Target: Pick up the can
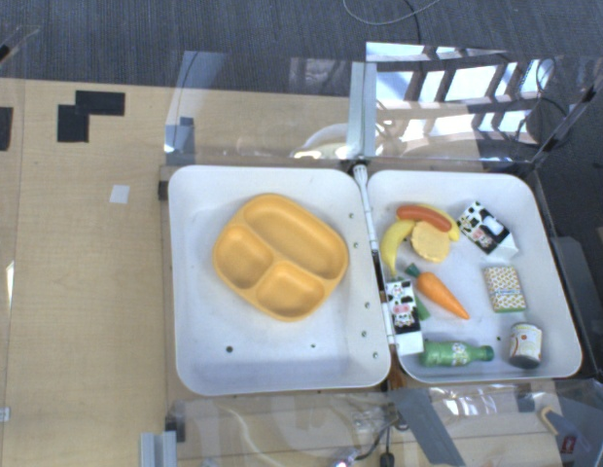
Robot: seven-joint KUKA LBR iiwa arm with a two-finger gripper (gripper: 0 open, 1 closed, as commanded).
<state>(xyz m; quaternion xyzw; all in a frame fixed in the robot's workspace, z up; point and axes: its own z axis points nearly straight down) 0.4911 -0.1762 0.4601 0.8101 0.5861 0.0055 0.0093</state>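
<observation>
The can (524, 343) stands upright in the near right corner of the right bin (541, 212), just beside the cap end of a green bottle (457, 354) lying on its side, with a small patterned box (503, 288) a little behind it. Nothing has hold of the can, so the job looks to be at its very start. I cannot tell the state of the gripper. The next move calls for a reach down over that corner, clearing the bin wall and the bottle, and closing on the can's sides. The left bin (195, 348) holds 1 yellow tray (279, 255)
</observation>
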